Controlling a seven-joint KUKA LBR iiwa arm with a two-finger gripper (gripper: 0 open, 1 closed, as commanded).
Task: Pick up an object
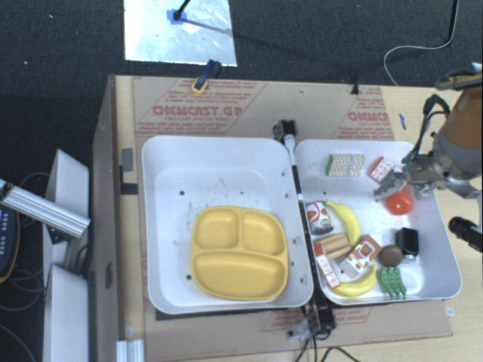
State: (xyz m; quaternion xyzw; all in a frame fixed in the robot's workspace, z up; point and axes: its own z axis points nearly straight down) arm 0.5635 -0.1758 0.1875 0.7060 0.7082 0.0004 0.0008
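Yellow tray (240,251) in left bin (170,164) | fingers (398,189) over tomato (398,201), grip unclear

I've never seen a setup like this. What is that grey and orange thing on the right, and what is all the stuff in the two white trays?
You are looking down at a slant from one fixed camera above a bench. The grey machine with the orange band is a robot arm reaching in from the right. Its gripper hangs over the right shallow white bin, just above a small red-orange round object. Whether it grips anything, I cannot tell. That bin also holds two yellow toy bananas, a brown round object, a small black block, a green ridged piece and some small printed boxes. The left white bin holds a yellow plastic divided plate.
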